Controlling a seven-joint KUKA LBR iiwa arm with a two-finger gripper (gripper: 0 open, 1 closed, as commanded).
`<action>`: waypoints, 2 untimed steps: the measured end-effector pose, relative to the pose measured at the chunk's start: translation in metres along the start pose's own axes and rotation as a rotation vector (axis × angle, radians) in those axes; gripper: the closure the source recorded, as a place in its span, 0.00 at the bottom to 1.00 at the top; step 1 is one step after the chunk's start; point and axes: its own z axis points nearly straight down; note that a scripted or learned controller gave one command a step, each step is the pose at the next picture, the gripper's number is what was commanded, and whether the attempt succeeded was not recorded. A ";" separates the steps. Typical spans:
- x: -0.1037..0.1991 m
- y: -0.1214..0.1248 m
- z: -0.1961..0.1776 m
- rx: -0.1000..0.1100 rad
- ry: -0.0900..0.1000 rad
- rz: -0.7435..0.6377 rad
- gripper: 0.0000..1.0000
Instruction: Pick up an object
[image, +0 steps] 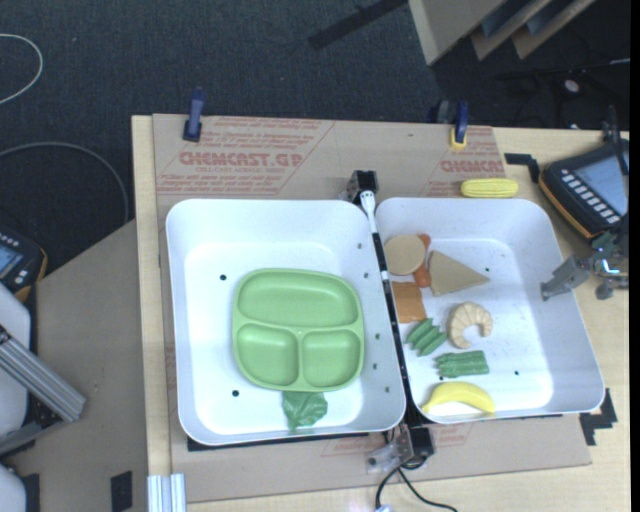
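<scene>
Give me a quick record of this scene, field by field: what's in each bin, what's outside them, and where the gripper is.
left bin: green tray, lettuce leaf
right bin: banana, croissant, green beans, green pickle, tan wedge, round bun, orange slice
outside bins: corn cob on bench
gripper: over right bin's right edge, holding nothing visible

Gripper (580, 276) | grey metal, two thin pointed fingers (556, 287) | dull, unpainted look | small dark joints at the knuckles | partly cut by frame edge
</scene>
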 end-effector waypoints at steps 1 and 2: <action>0.037 -0.024 -0.210 -0.021 -0.006 -0.004 0.00; 0.036 -0.024 -0.211 -0.006 -0.004 -0.002 1.00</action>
